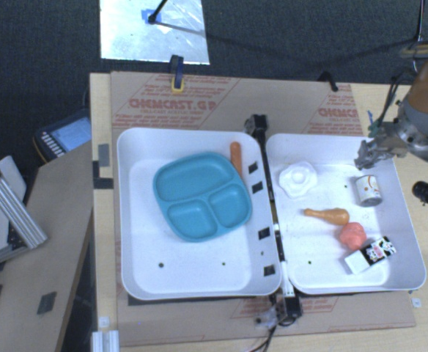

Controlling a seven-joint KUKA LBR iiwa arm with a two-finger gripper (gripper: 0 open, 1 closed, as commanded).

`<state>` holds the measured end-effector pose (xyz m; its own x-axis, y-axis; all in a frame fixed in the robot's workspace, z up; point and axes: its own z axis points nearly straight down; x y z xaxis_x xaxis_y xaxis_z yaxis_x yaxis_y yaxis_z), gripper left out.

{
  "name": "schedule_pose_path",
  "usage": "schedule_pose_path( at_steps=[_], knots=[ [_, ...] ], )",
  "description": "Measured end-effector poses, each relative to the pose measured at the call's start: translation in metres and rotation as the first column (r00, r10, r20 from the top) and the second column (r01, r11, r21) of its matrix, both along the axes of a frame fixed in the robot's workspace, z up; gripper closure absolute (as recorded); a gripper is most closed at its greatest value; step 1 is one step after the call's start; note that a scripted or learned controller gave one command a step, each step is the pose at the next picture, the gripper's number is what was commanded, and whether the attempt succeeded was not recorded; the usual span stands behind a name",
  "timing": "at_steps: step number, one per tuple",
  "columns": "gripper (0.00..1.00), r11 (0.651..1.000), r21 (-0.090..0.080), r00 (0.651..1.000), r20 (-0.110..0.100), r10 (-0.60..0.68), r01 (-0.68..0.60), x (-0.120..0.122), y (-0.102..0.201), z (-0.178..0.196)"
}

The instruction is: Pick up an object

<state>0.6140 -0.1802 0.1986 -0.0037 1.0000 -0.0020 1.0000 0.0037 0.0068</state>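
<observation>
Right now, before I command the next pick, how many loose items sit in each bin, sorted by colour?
Blue: 1, divided plate, left bin
Orange: 1, stick, left bin
White: 1, egg-like piece, right bin
Silver: 1, can
Tan: 1, drumstick shape
Pink: 1, ball
Black-and-white: 1, small box
Total: 7

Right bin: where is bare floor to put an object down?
Right bin: free along the near-left floor, below the tan gourd and left of the cow-print box. Crowded among the gourd, pink ball, box, and can under the end effector.
</observation>
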Motion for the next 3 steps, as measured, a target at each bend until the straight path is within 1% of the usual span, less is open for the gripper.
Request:
schedule_pose_path(
  at_steps=[1,2,3],
  knots=[
    [1.00,1.000,0.001,1.000,-0.003,0.001,-0.001,0.001,0.000,0.006],
    [1.00,1.000,0.004,1.000,-0.006,0.006,-0.006,-0.005,0.056,0.001],
    [1.00,1.000,0.003,1.000,-0.004,0.006,-0.006,0.001,0.102,0.010]
  ],
)
